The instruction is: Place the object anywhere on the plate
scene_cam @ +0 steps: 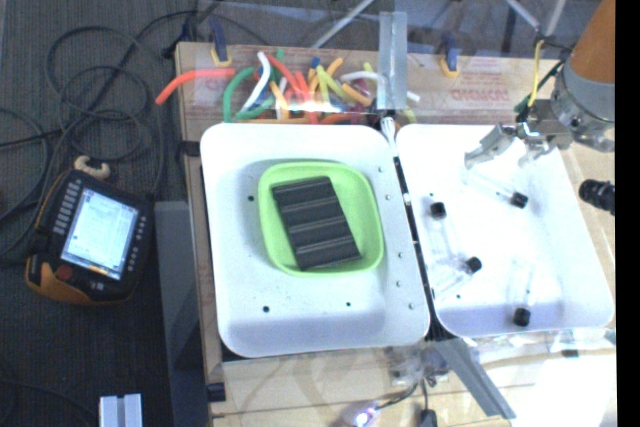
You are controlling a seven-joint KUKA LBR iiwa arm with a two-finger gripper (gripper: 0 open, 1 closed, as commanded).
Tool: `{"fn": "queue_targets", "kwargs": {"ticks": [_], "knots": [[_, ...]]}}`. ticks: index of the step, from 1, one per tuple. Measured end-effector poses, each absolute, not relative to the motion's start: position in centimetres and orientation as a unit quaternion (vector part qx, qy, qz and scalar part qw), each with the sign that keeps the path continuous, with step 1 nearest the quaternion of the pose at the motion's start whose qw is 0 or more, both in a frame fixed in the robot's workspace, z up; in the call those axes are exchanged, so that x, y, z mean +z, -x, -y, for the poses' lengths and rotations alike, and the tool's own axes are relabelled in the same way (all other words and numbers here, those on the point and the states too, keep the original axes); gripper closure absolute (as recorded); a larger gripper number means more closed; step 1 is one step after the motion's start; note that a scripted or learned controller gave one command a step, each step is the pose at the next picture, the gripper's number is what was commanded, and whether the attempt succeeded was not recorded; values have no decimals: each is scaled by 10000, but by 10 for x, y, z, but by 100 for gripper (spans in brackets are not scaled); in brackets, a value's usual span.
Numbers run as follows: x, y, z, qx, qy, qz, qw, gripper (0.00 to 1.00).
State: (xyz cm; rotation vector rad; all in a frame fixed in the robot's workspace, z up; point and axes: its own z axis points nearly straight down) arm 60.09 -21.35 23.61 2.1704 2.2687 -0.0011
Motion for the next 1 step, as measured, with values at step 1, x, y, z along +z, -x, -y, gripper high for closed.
{"fn": "queue_targets", "kwargs": {"ticks": [1], "knots": [[301,-564,223,-7,-7057,-7085,15,0]]}}
